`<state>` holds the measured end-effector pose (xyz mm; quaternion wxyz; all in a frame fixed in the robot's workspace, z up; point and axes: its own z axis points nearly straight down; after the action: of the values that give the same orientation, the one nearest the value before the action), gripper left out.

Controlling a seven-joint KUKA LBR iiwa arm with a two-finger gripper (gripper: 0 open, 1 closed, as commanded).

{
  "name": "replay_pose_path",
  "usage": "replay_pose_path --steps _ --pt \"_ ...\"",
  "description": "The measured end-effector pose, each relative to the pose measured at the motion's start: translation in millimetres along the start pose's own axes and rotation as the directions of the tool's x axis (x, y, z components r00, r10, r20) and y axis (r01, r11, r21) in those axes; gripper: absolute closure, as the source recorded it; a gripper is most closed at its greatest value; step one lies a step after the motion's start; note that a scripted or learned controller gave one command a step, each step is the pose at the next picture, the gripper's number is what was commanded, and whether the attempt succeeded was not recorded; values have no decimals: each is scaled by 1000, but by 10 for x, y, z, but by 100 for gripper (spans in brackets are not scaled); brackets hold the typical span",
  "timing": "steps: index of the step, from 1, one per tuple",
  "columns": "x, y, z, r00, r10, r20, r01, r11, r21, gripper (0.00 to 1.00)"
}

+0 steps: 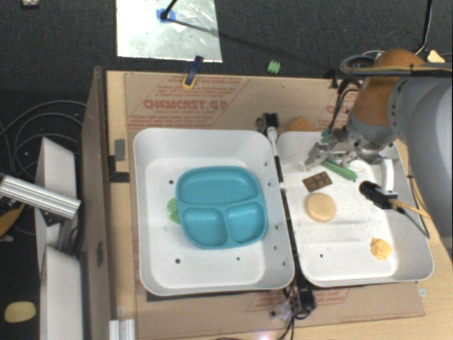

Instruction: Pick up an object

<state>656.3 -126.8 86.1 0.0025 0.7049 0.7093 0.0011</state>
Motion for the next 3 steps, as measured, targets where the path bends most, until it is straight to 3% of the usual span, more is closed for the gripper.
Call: replay_pose_path --steps 1,2,3 --pt "-59 149 -683 1000 0 0 0 1000 -4 0" --pt "305 -236 54 1000 -1 -5 1 1000 11 0" --pt "283 -197 -102 1000 -1 -1 1 1000 -1 100"
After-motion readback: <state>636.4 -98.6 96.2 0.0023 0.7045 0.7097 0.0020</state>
